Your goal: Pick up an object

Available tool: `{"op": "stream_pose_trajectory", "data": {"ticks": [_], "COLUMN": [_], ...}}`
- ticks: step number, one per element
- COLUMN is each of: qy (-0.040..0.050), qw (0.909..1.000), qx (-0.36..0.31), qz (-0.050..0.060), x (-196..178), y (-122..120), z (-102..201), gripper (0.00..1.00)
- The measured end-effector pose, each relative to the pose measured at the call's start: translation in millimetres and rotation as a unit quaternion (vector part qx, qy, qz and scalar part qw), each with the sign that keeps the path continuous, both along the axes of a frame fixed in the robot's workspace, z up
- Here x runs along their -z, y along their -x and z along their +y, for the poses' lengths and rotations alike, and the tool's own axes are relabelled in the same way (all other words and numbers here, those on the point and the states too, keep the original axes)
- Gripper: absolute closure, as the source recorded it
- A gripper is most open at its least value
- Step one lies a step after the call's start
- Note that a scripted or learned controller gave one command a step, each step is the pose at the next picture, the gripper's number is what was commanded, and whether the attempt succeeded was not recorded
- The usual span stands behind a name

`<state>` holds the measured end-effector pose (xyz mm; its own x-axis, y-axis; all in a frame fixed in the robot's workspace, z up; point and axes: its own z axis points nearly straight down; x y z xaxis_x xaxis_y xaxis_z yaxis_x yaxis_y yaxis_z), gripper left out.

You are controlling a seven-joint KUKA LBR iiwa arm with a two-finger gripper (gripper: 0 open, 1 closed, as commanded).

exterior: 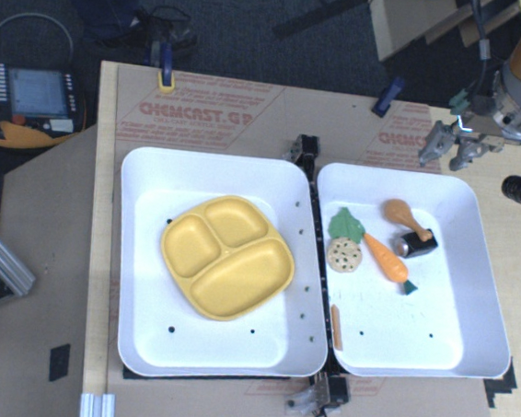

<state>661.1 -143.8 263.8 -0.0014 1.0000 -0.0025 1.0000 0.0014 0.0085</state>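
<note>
Two glossy white bins [137, 236], round-cornered yellow sectioned plate [228, 257], tapered orange carrot [387, 259], gripper [446, 154] spread, nothing held.

You're looking down on a surface [251, 123] covered with brown cardboard bearing red print, perhaps a maker's name, though it reads poorly. Two shallow white bins sit directly on it, side by side and touching along the middle: the left bin [134, 264] and the right bin [482, 300]. A yellow clamp [166, 77] grips the far edge, left of centre.
</note>
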Motion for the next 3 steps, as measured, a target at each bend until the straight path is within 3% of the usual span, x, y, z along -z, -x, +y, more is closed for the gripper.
{"op": "stream_pose_trajectory", "data": {"ticks": [1, 3], "qy": [-0.0016, -0.0023], "qw": [1.0000, 1.0000], "qx": [-0.001, -0.002], "qz": [0.006, 0.005], "x": [16.8, 14.8], "y": [9.5, 18.8], "z": [47.2, 158.8], "gripper": [1.00, 1.00]}}
